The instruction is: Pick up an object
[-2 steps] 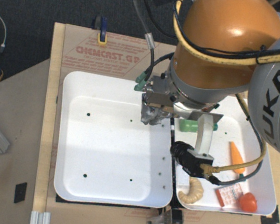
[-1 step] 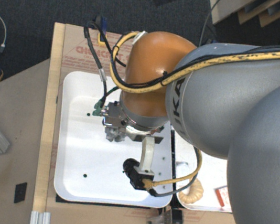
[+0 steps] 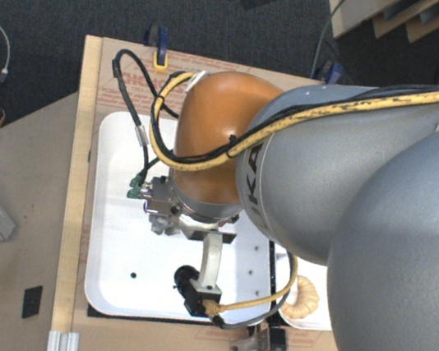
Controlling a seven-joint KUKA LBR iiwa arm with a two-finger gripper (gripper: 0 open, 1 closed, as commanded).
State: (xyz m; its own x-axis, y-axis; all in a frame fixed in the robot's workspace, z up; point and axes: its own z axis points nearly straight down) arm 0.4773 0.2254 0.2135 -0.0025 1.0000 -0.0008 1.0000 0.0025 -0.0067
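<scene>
**Arm** [image 3: 349, 200]: grey, with an orange band [image 3: 213, 136] above the wrist. It reaches across from the bench's right side and covers most of the right bin and the right part of the left bin. A yellow cable [image 3: 357, 102] runs along its upper side.

**Gripper** [image 3: 165, 213]: metal body just below the orange band, over the middle of the left bin. It points down and away from the camera. Jaw state: cannot tell, as the wrist hides it. Nothing is seen held.

**Left bin** [image 3: 108, 219]: shallow and white, with its floor bare along its left and near edges.
- Dark speck [image 3: 134, 274]: on the floor near the near edge, well apart from the gripper.
- Green item [image 3: 134, 187]: small, just beside the gripper's left side. Cannot tell whether it lies in the bin or belongs to the gripper.

**Right bin** [image 3: 320, 322]: only a strip of it shows, at its near-left corner.
- Cream object [image 3: 303, 299]: rounded and ridged, in that near-left corner, close to the wall between the bins. The arm partly covers it, and it sits well apart from the gripper.

**Bench** [image 3: 80, 189]: brown top carrying both bins.
- Two blue clamps [image 3: 161, 37]: on its far edge.
- Black cable [image 3: 127, 80]: loops over its far-left corner.
</scene>
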